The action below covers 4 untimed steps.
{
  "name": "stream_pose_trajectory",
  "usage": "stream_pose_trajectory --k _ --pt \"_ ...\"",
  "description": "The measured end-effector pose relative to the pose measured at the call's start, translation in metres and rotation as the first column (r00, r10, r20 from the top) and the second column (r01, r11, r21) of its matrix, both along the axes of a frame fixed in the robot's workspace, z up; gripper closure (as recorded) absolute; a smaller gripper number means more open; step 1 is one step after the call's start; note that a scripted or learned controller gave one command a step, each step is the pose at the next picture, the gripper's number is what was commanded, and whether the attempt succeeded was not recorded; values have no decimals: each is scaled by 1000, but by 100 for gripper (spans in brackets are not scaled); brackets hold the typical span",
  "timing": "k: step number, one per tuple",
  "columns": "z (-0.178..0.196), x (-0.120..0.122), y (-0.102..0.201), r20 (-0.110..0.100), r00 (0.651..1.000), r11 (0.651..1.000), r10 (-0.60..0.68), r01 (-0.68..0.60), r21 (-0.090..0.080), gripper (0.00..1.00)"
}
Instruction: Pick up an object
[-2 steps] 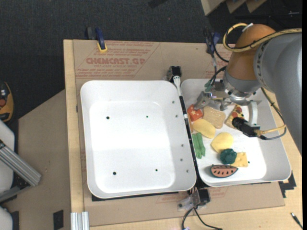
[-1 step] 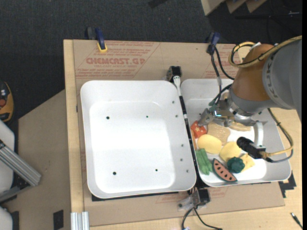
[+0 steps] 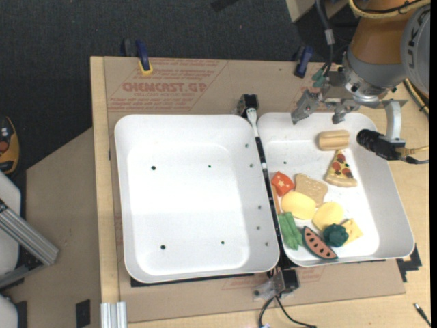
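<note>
Toy foods: bread roll [image 3: 332, 140], pizza slice [image 3: 340, 169] and watermelon slice [image 3: 319, 242] crowd the right bin [image 3: 392, 210]; gripper [image 3: 319, 113], fingers spread and holding nothing, hovers above its far rim.

The arm [image 3: 392, 26] comes in from the top right; its orange band sits just above the grey wrist; the pincer [image 3: 319, 113] points down, its two fingers [image 3: 300, 109] spread wide apart with nothing between them.
</note>
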<state>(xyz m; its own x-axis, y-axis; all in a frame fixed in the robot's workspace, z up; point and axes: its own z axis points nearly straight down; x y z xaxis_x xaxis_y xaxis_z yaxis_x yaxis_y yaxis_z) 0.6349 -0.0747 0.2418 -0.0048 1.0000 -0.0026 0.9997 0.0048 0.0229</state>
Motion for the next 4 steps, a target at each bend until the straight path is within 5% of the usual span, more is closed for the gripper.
stream_pose_trajectory --k 1,2,3,4 --pt "149 35 39 1 1000 1000 2 -2 1 0" --pt "149 32 36 -16 1000 1000 -3 3 -1 100" --pt "263 -28 92 -8 1000 1000 3 -3 5 100" --pt "145 -62 175 -37 999 1000 5 -5 4 100"
